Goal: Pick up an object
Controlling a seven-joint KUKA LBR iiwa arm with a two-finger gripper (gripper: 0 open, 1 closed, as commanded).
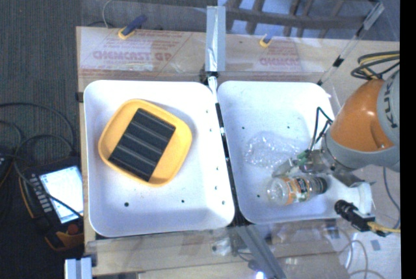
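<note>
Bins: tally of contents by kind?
Yellow dish with black ribbed insert, left bin: 1
Clear plastic bottle with orange label, right bin: 1
Crumpled clear plastic wrap, right bin: 1
Total: 3

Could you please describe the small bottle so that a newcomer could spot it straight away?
Look in the right white bin, near its front right corner by the gripper. The clear bottle lies on its side there. Its orange label sets it apart from the crumpled clear plastic just behind it.
</note>
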